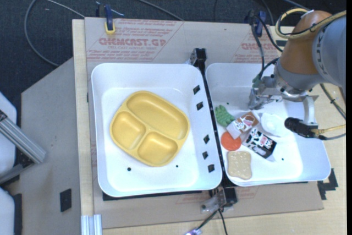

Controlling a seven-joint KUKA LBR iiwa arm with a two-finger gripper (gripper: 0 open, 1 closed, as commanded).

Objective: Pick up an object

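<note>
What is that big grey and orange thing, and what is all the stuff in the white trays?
That is a robot arm, reaching in from the right. At its end is a claw for picking things up. The picture comes from a camera above the bench, looking down at a slant. There are two white trays. The left tray holds a yellow plate with three sections. The right tray holds small toys: a green piece, an orange disc, a tan slice like bread, a black and white carton and something white. The claw hangs over the right tray. I cannot see anything held in it.
</note>
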